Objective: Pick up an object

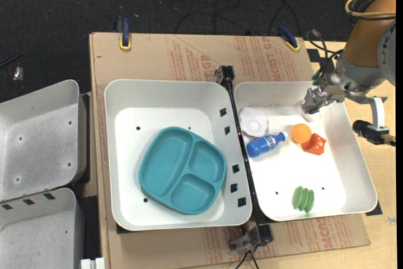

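- I see the teal tray in the left bin, beside the right bin.
- My gripper hovers at the right bin's far edge; finger state unclear.
- Inside it: blue bottle, white cup, red block, green object, orange ball.

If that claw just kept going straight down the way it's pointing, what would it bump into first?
Probably the bare white floor of the right bin near its far wall. The claw hangs just beyond the orange ball and red piece, so it likely misses both, though depth is hard to judge here.
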